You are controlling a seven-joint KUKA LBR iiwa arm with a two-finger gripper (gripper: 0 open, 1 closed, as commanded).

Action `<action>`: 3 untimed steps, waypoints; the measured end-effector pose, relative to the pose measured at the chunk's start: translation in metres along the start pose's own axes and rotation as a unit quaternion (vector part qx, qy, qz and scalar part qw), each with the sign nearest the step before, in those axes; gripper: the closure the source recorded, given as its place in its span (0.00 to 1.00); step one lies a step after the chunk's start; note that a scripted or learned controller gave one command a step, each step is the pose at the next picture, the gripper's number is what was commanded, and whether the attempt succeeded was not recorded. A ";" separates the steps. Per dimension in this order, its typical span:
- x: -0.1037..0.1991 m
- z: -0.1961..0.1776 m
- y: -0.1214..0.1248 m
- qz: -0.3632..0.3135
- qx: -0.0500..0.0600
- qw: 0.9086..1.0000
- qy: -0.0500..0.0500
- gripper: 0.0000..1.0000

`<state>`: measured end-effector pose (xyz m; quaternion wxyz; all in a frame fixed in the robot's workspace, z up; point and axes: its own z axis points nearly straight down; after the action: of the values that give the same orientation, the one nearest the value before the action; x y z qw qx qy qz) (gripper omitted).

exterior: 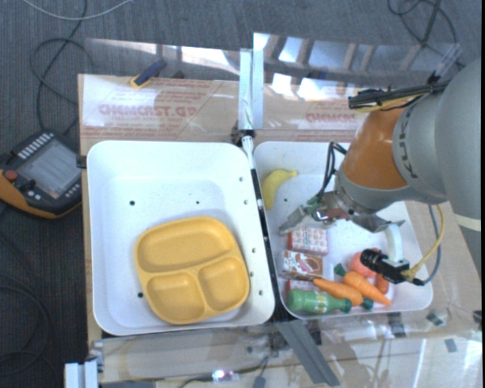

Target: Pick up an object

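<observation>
My gripper [306, 214] hangs low over the right bin [416, 297], near its left side, with the fingers [294, 218] spread apart and nothing between them. Just below it lies a red and white carton [308, 238], and a second carton [301, 263] lies in front of that. A yellow banana [275, 183] rests up and to the left of the gripper, against the bin's left wall. Along the bin's front lie a green bottle [315, 301] and two carrots [339, 289] [367, 286].
The left bin [113, 176] holds a yellow divided plate [192, 267] at its front. A raised wall [257, 217] separates the two bins. A teach pendant [36, 176] lies on the floor to the left, outside the bins.
</observation>
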<state>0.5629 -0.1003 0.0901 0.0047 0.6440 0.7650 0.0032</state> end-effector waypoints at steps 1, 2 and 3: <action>-0.001 -0.011 0.002 0.000 -0.003 1.000 -0.001 1.00; -0.001 -0.010 0.001 0.000 -0.002 1.000 -0.001 0.00; -0.002 -0.002 -0.061 0.020 -0.003 1.000 -0.002 0.00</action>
<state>0.5032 -0.1126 0.0909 0.0081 0.6589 0.7521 0.0040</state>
